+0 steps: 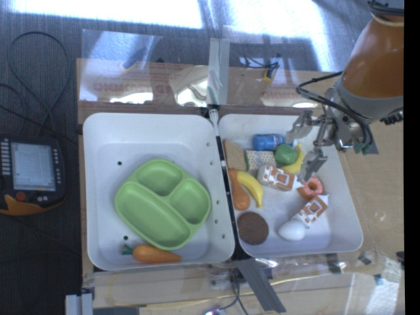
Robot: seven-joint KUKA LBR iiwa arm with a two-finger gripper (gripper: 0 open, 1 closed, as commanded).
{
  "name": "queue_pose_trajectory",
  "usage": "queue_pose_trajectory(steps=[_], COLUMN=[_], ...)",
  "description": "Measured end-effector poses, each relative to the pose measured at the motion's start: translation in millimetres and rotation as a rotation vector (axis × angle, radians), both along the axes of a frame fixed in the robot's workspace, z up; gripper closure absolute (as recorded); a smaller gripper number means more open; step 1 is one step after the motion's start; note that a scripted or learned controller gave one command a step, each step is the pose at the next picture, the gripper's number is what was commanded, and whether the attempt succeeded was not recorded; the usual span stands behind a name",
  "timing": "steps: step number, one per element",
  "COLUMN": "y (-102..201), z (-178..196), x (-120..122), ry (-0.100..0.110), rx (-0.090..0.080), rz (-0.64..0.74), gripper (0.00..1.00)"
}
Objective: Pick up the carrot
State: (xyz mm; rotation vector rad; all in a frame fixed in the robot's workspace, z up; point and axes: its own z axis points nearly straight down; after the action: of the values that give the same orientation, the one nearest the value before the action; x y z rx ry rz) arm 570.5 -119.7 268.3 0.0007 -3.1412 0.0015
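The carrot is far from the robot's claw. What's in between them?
In the camera view, the banana, the wall between the bins and the green plate lie between the gripper and the carrot.

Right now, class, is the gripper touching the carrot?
Apart. The camera view shows the gripper above the right bin, while the carrot lies in the left bin beside the green plate.

The carrot [155,254], orange with a small green top at its 9 o'clock end, lies flat in the left bin at 6 o'clock.
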Motion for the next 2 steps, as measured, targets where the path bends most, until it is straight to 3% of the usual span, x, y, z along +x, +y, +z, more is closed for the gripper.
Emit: queue_pose_trajectory(steps=[1,2], y=[7.3,14.2], z=[-141.1,-175.0], x=[-38.0,-68.1], ry=[0.012,-0.022], rx=[0.003,-0.005], rz=[0.021,0.030], gripper=[0.00,0.00])
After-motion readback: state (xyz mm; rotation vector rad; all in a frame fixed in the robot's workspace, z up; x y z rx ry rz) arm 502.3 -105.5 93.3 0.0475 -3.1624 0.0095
